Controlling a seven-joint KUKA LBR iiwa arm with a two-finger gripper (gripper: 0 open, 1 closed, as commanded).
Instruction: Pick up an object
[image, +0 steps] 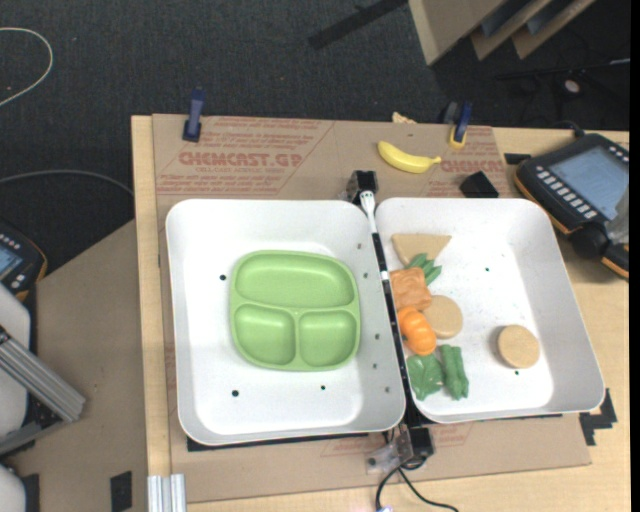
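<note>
Two bins (190, 300): one green tray (295, 308), several toy foods (425, 320).

Green divided tray (296, 322) in left bin (200, 400); toy foods clustered along right bin's (560, 330) left wall.

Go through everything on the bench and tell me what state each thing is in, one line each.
Green tray: right side up, in left bin.
Banana: lying on the bench behind the bins.
Round cookie: flat, alone in right bin.
Orange: in the pile at right bin's left edge.
Wedge: flat, at the pile's far end.
</note>
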